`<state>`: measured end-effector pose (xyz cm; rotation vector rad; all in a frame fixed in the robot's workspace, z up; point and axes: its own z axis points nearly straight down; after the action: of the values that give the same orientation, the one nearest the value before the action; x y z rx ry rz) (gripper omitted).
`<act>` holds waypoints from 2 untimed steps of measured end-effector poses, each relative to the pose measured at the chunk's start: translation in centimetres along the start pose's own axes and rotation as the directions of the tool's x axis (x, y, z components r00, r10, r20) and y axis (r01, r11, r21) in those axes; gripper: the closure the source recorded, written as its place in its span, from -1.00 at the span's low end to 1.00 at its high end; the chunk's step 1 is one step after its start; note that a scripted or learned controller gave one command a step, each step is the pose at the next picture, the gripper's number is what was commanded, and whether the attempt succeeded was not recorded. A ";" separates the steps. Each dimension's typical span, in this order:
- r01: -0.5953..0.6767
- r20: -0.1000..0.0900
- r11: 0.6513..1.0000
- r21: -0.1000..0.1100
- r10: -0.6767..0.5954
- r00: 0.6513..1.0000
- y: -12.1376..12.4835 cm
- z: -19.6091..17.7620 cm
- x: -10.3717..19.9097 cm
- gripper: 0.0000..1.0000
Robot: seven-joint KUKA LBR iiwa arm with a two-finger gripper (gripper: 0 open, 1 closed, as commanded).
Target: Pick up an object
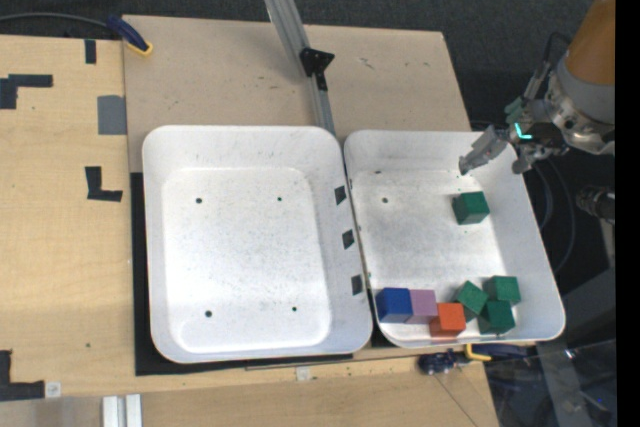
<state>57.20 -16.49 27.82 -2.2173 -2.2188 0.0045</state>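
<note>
The right bin [400, 165] holds several small blocks. A lone green cube [470, 207] lies in its middle right. Along its near edge sit a blue cube [394, 303], a purple cube [423, 302], an orange cube [449, 317] and three green cubes [496, 315]. My gripper [500, 158] hangs over the bin's far right corner, above and just beyond the lone green cube. It is open, with nothing between its fingers.
The left bin [240, 245] lies beside the right one. A slanted metal bar [285, 5] runs down from the top to the gap between the bins. Wooden bench top surrounds both bins, and a blue-yellow clamp [130, 33] lies at the far left.
</note>
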 end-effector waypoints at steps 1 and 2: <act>0.002 0.001 1.000 -0.005 -0.002 1.000 0.1 -0.2 0.0 -1.00; 0.000 0.001 1.000 0.002 0.000 1.000 0.8 5.7 -0.3 -1.00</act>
<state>57.97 -16.80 22.15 -2.2172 -2.2187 0.0077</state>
